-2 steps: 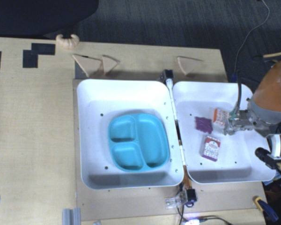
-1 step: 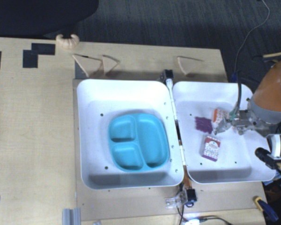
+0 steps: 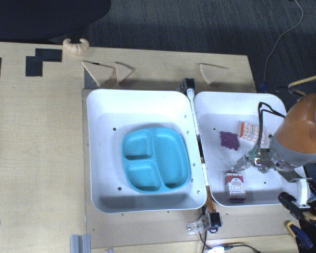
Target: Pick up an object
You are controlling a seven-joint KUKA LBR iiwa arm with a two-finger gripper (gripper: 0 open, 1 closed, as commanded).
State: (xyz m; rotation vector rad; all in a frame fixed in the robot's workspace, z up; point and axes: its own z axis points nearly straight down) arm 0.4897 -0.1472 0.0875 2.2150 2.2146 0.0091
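The right white bin (image 3: pixel 216 115) holds three small things. A purple lump (image 3: pixel 229 139) lies near its middle, and a white and orange packet (image 3: pixel 248 132) lies just right of it. A dark red box (image 3: pixel 235 185) sits near the bin's front wall. My gripper (image 3: pixel 251 161) hangs over the right bin, just above and to the right of the red box and below the packet. The grey arm with its orange band (image 3: pixel 303 130) reaches in from the right and hides part of the bin's right side.
The left white bin (image 3: pixel 102 141) holds a blue divided tray (image 3: pixel 156 159). A ridge (image 3: pixel 196 136) separates the two bins. A black cable (image 3: pixel 263 117) loops over the right bin near the arm. The wooden bench (image 3: pixel 37 157) spreads out to the left.
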